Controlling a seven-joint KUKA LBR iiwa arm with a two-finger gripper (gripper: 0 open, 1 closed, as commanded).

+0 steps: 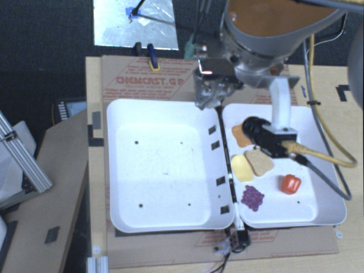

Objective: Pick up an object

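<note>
Dark carpeted floor (45, 38) surrounds the tan worktop (94, 84); a shiny foil sheet (135, 15) lies left of the gripper (209, 101).

The left bin (159, 169) is sitting wide open, loads of room to come down anywhere in it. The right bin (318, 209) is the cramped one: a yellow piece (241, 168), tan slice (260, 162), purple grapes (252, 197) and red pepper (290, 184) are crowding its near half, and the arm's black fitting (267, 135) is hanging over the middle, covering part of an orange piece (239, 135). The divider (226, 164) is running between the bins.
</note>
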